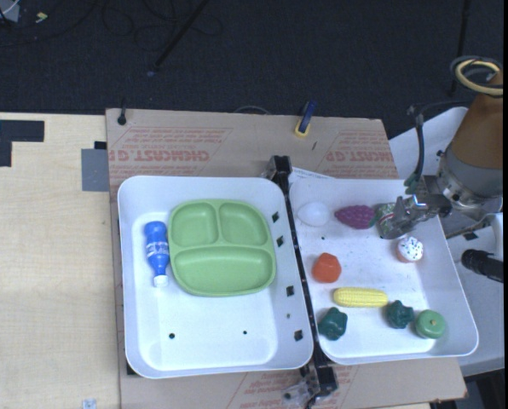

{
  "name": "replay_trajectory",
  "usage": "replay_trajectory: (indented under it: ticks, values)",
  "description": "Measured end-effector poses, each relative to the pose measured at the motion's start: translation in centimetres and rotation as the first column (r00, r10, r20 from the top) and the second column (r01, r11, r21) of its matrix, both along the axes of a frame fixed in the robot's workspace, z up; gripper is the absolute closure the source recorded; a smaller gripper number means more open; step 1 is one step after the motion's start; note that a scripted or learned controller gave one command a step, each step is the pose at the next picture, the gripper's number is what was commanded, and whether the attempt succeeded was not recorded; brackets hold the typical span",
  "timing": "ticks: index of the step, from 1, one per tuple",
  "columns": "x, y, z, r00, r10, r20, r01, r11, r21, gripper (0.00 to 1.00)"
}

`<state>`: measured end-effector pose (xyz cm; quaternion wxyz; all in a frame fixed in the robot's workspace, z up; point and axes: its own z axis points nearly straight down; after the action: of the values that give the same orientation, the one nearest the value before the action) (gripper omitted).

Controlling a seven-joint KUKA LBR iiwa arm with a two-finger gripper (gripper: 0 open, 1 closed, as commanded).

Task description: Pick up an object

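Note:
My gripper (390,221) hangs low over the right bin (458,313), near its far right side. Its tip is right beside a purple bumpy object (354,216), on that object's right end. A white ball with dark dots (410,249) lies just below and right of the gripper. An orange round piece (326,267) sits in the bin's middle, with a yellow corn cob (360,297) in front of it. A white egg shape (313,215) rests near the far left corner.
Two dark green pieces (331,323) (398,314) and a light green round toy (430,323) lie along the right bin's front. The left bin (139,313) holds a green divided plate (221,247) and a blue bottle (157,252). A black clip joins the bins.

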<state>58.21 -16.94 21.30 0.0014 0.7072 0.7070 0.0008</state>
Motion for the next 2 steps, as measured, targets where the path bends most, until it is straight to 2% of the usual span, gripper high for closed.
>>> replay_trajectory:
  ticks: [1, 2]
  values:
    - [0.0, -0.2, 1.6, 1.0, 0.0, -0.003, 0.0, 1.0, 0.001, 1.0]
    - [-0.6, 5.3, 2.5, 1.0, 0.005, -0.005, -0.005, 1.0, 0.004, 1.0]
